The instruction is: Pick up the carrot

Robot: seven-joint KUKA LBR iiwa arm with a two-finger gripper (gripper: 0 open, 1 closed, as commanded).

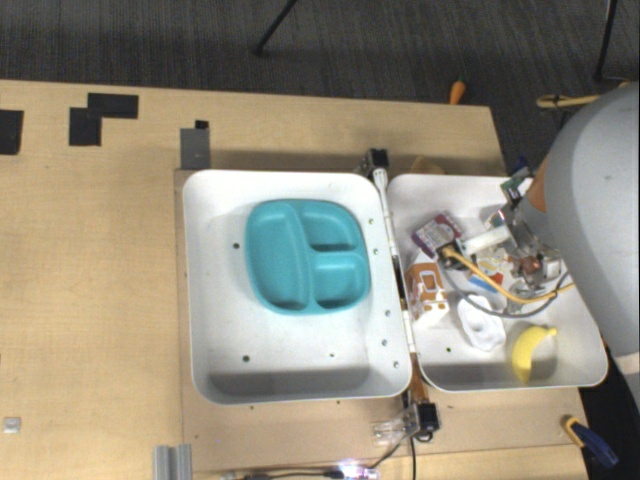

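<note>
Grey robot arm reaching from the right edge of the frame into the cluttered right-hand bin.

A pale wooden tabletop [90, 298] carries two shallow white bins side by side. The bulky arm [600, 228] leans over the right bin [575, 368], probably because the carrot would be somewhere in that pile. The left bin [215, 268], centre frame, holds a teal divided plate [305, 256]. The claw [520, 253] sits low among the right bin's jumble, and whether it is released or clenched cannot be told. Below it lie a yellow banana [530, 350], a crumpled white item [482, 328], an orange-printed packet [428, 288] and a purple packet [436, 234]. No carrot can be picked out for certain; it may be buried under the claw.
</note>
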